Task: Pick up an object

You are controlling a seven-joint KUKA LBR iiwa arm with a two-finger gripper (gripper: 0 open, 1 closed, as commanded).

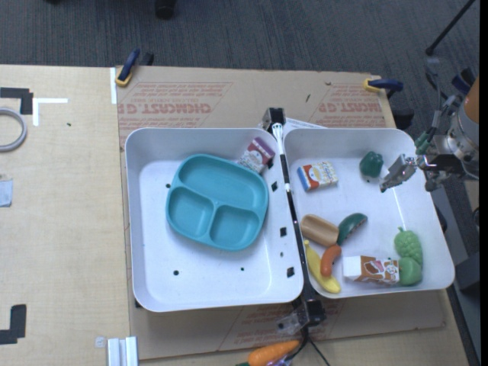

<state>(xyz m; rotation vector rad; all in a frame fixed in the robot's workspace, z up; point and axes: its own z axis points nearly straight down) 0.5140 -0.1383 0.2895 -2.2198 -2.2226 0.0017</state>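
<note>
The gripper [398, 172] hovers over the right bin [438, 227], fingers apparently spread and holding nothing. The dark green toy [371, 164] sits just to its left, nearest of all.

Two white bins [145, 227], one teal tray [217, 202], two cartons [317, 175], one banana [319, 274], one hot dog [320, 230].
</note>
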